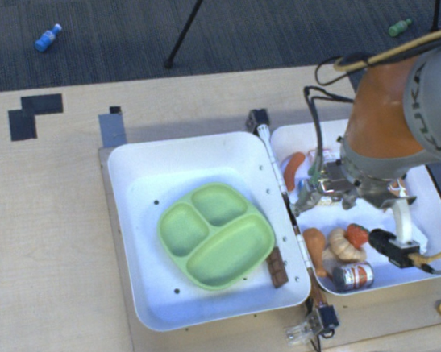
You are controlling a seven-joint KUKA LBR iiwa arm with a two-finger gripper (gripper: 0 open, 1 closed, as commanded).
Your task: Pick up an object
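- On the wooden bench (42,237), two shallow white bins sit side by side, the left bin (137,191) larger in view than the right bin (438,218).
- The grey arm (415,115), with its orange band, reaches in from the right and hangs over the right bin, hiding much of it.
- In the left bin lies a green divided plate (216,234), turned at a slant, its long compartment toward the near right.
- Just beside the plate's near right edge lies a small brown block (277,270), long axis running roughly away from the camera.
- The gripper (320,190) sits over the left part of the right bin; whether it is open or closed cannot be told, and no object is seen in it.
- In the right bin, an orange sausage-shaped piece (293,171) lies near the far left corner, long axis tilted, upper end toward the right.
- A second orange piece (316,245) lies nearer, pointing roughly toward the camera.
- Beside it sit a tan lump (344,245) and a red piece (357,234), touching.
- A small can (353,276) lies on its side at the near edge, long axis left to right.
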